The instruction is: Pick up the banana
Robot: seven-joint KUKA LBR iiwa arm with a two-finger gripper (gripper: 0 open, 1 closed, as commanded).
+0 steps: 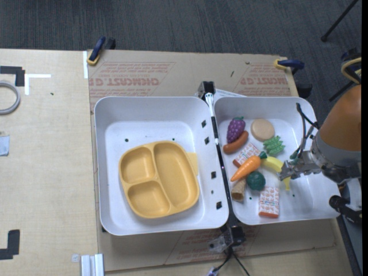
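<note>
Two-finger gripper (287,173), finger state indeterminate, sits beside small yellow plastic banana (272,164) in right white bin (305,206); lift remains.

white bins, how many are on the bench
2. The left bin holds a yellow divided plate; the right bin holds the toy food, including the banana. None seem hidden.

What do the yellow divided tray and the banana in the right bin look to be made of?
The yellow divided tray: likely moulded plastic, matte, with smooth rounded compartment ridges and one even colour. The banana: probably toy plastic, uniform bright yellow with a slight sheen, though it is too small to be sure.
</note>
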